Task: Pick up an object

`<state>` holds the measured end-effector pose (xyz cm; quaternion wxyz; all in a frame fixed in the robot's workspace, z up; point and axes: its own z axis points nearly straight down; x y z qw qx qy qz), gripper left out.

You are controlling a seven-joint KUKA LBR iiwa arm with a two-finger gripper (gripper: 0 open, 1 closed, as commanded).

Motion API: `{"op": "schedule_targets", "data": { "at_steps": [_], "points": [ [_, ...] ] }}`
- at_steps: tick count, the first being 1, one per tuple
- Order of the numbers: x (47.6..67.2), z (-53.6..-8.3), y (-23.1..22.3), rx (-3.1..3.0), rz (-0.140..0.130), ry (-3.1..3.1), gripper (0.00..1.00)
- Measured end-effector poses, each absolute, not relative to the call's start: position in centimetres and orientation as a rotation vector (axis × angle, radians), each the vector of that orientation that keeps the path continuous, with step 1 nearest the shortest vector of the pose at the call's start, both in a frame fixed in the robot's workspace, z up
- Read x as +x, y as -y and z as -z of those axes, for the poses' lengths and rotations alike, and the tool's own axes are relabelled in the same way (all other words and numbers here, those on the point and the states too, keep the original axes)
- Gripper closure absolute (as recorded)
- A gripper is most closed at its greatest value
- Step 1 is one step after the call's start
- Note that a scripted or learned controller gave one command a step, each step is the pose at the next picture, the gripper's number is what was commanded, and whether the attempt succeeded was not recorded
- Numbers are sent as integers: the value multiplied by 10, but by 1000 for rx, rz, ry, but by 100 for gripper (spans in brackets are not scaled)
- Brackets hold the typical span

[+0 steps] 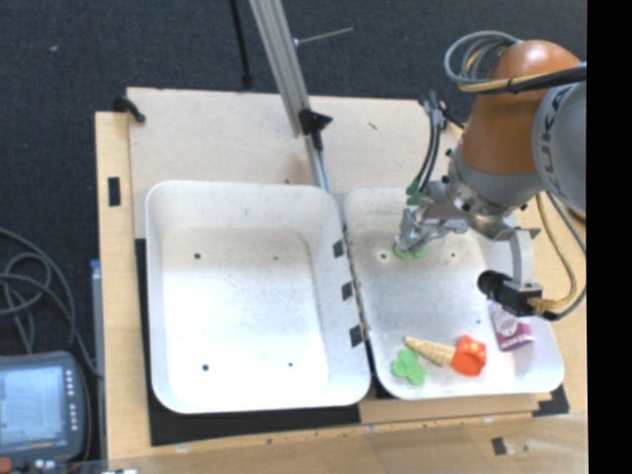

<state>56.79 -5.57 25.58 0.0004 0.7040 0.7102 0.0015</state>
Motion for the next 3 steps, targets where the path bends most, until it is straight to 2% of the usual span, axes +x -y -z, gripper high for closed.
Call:
{"op": "schedule_targets", "data": {
  "at_steps": [1, 3],
  "points": [
    [571, -246, 10, 2216, 1, -2228, 100],
    [605, -238, -88, 2213, -4, -2229, 100]
  ]
}}
